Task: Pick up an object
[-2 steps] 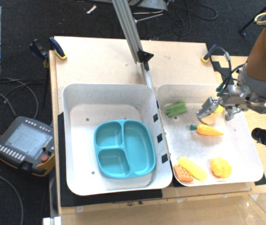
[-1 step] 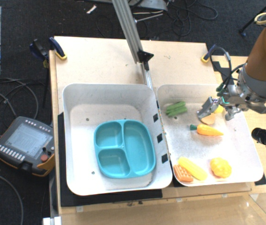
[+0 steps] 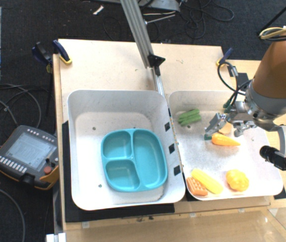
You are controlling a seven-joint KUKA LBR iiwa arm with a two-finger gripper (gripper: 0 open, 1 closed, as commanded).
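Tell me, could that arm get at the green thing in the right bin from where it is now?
Probably yes. The green thing lies alone near the right bin's back left corner, nothing on it, and the gripper hangs close by, over the carrot.

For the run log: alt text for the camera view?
The grey-and-orange arm's hand hovers over the right bin, just above a toy carrot; green beans, a corn cob, waffle and yellow lump lie around. The left bin holds a teal divided plate.
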